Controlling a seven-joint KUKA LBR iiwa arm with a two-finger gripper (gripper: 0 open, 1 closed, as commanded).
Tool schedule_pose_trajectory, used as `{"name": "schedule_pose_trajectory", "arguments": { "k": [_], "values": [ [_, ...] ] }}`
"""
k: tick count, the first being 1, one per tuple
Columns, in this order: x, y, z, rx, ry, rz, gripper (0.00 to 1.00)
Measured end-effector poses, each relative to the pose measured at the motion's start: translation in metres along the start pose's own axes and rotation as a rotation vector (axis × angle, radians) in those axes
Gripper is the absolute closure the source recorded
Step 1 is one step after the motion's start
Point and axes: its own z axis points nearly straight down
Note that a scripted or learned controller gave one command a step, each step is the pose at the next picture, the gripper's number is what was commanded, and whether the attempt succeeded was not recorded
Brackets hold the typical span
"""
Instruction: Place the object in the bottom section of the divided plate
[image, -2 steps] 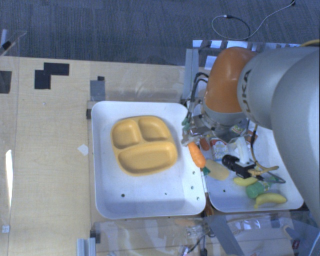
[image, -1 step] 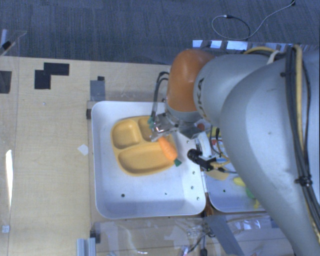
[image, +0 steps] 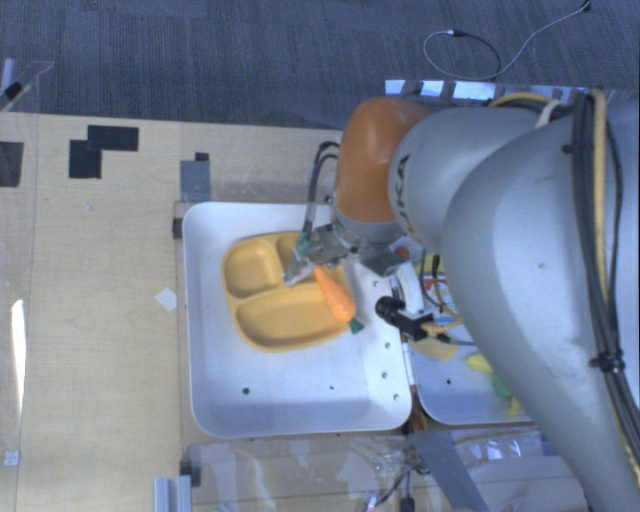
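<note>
1. the white bin (image: 290, 400) is seen nearest, bearing the yellow divided plate (image: 275, 295).
2. the carrot (image: 334, 291) is laid tilted over the plate's right rim, beside the bottom section.
3. the gripper (image: 305, 262) is poised just up-left of the carrot, touching its upper end; its opening cannot be told.

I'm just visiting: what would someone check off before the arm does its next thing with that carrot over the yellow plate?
1. Carrot between the fingers of the gripper: cannot tell; its upper end sits by the fingertips.
2. Carrot over the plate: partly ok, it lies across the right rim.
3. Bottom section free of other items: ok.
4. Plate inside the left bin: ok.
5. Carrot's green tip inside the plate: not ok, it hangs past the rim.
</note>
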Motion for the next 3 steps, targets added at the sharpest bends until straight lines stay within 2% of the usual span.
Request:
{"name": "schedule_pose_trajectory", "arguments": {
  "k": [1, 2, 3],
  "values": [
    [0.038, 0.017, -0.052, 0.017, 0.003, 0.035, 0.00],
    [0.039, 0.018, -0.062, 0.016, 0.002, 0.026, 1.00],
    [0.063, 0.026, -0.061, 0.019, 0.001, 0.266, 1.00]
  ]
}}
